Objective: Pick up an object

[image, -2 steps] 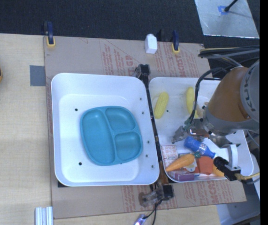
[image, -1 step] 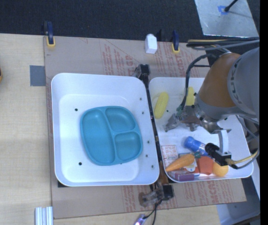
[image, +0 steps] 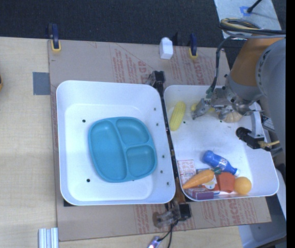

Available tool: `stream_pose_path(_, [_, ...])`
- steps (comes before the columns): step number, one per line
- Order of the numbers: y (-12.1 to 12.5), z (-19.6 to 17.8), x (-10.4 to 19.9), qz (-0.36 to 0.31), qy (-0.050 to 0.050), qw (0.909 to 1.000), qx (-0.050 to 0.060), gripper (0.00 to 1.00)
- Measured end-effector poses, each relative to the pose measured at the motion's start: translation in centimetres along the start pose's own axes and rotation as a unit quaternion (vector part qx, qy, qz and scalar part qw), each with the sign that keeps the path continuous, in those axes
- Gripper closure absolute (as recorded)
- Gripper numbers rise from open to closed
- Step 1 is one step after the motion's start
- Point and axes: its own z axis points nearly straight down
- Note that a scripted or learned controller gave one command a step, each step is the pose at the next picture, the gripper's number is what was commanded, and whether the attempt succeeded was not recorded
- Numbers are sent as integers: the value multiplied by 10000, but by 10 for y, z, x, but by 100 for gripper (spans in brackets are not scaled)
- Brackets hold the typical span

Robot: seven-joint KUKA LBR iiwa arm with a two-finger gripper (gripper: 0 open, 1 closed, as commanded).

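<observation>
Two bins, both plain white: left bin (image: 64, 138), right bin (image: 266, 182). Divided plate (image: 122, 149) in left bin, solid turquoise-blue, no pattern. Corn cob (image: 177, 115), left of the jaws, pale yellow. Well below the jaws: bottle (image: 219, 162) blue with a light patch; carrot (image: 199, 179) orange; round fruit (image: 243, 185) orange-yellow; block (image: 224, 182) between them red-orange. Card (image: 186, 167) white with red print. Tabletop (image: 18, 154) light wood grain; cardboard sheet (image: 121, 66) brown with faded red lettering. Arm (image: 268, 71) grey, orange band (image: 248, 56) above.
</observation>
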Motion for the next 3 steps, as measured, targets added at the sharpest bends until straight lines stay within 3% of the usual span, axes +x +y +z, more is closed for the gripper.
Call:
stream_pose_path(1, [-73,-16,55,-4,4,10000,14,0])
stream_pose_path(2, [-118,1,37,-1,3,10000,18,0])
stream_pose_path(3, [-31,0,40,2,4,10000,7,0])
